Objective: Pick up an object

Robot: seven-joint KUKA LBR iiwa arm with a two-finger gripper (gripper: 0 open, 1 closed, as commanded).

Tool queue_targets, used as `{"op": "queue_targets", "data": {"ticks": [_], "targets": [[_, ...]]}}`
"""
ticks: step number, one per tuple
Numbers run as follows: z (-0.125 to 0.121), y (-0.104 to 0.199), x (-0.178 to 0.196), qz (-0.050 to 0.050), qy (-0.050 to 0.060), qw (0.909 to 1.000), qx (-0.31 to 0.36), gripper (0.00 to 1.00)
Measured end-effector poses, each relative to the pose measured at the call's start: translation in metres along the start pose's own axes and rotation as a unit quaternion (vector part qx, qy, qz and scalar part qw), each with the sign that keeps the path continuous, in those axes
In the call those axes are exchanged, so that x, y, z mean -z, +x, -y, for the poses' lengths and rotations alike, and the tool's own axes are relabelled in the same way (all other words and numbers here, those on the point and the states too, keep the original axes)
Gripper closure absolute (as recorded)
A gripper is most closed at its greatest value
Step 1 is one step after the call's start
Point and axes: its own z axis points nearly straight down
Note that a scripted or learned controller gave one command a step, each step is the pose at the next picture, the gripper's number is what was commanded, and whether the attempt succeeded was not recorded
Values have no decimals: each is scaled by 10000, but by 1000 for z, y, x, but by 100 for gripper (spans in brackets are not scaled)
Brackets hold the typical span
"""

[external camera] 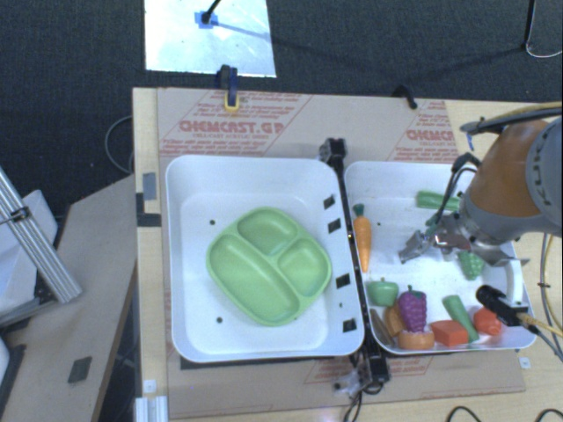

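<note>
Hand (413, 249), right-centre of frame over the right bin (387, 178), finger state indiscernible: you should settle squarely above one isolated toy, say the carrot (361, 234), before descending.

Dark floor (70, 51), perhaps carpet.

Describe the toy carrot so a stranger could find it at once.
Look at the right bin of the two white bins. Along its left wall, beside the black divider, lies the carrot, orange with a small green top, pointing lengthwise. It lies alone, apart from the toy foods heaped along the bin's near edge.
</note>
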Motion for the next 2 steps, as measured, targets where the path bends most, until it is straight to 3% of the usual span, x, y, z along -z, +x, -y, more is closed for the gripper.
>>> {"op": "queue_targets", "data": {"ticks": [1,2], "targets": [[-1,0,-15,2,-1,10000,0,0],[-1,0,-4,4,-11,10000,3,100]]}}
